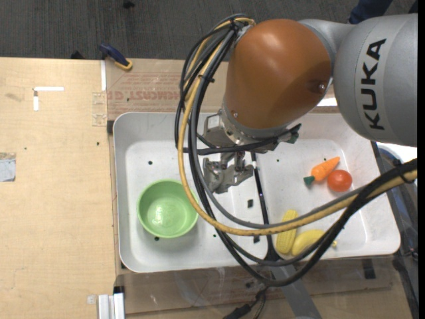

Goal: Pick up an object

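1. The pincer [228,173] hangs low over the middle of the white bin [133,135], under the orange band [279,65] of the arm; I cannot tell if it is apart or together.
2. Left of it, near, a green bowl [167,209] lies upright on the bin floor.
3. To the right, well apart, a carrot [324,169] touches a tomato [340,180].
4. Near the front rim lies a yellow corn cob [287,233], with another yellow piece [307,240] just beside it.
5. Black and yellow cables [199,178] loop around the pincer.
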Robot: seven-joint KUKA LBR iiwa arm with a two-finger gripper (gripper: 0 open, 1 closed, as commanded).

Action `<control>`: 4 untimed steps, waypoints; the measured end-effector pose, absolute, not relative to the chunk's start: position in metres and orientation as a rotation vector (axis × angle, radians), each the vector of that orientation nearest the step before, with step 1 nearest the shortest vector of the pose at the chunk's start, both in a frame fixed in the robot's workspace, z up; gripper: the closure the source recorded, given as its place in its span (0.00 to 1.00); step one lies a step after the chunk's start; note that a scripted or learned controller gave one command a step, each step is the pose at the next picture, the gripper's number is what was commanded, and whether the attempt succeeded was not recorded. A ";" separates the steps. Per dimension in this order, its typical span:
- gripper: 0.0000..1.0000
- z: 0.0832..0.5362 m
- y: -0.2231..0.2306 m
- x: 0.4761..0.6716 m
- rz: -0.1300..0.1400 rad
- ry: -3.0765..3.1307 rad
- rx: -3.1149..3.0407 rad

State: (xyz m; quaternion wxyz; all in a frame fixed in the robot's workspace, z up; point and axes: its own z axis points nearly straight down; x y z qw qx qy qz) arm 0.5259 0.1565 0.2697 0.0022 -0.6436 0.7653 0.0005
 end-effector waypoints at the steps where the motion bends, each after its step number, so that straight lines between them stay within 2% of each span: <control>1: 1.00 0.153 0.218 0.485 0.004 2.023 -2.402; 2: 1.00 0.233 0.229 0.478 0.002 2.403 -2.017; 3: 1.00 0.254 0.120 0.553 0.000 2.201 -2.236; 4: 1.00 0.136 0.207 0.522 0.005 1.581 -2.713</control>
